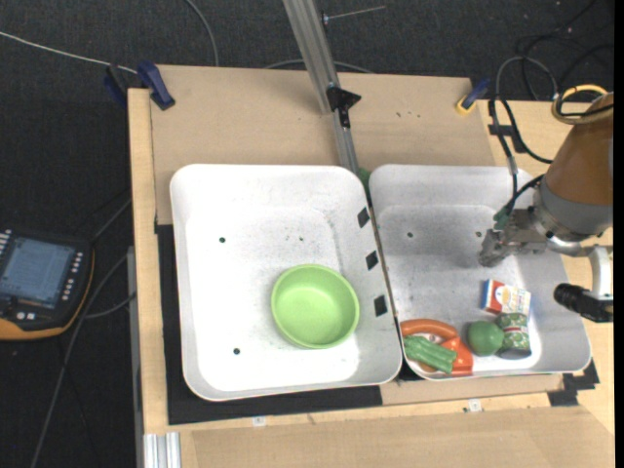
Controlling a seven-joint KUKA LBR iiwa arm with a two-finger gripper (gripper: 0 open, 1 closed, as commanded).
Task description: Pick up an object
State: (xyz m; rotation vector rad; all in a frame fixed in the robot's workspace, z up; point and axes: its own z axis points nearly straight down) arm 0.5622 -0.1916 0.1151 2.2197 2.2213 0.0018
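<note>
Two white bins sit side by side on the bench. Left bin (205, 222) holds a green bowl (314, 305), low in its floor, toward the right wall. Right bin (429, 188) holds a cluster along its near edge: an orange-and-green toy vegetable (434, 347), a green round piece (483, 336), a small can (516, 335) just beside it, and a small red-and-white carton (504, 297) behind those.

Gripper (492, 249) hangs over the right bin, behind the cluster and apart from it. Cannot tell how it is set; nothing visibly held.

Likely target, by nearness: the carton. Judged light, thin-walled and stiff enough, though it could crush under a hard squeeze. Best taken across its narrow faces. The can looks rigid and smooth, so likelier to slip; it touches the green piece, leaving little room on that side.
</note>
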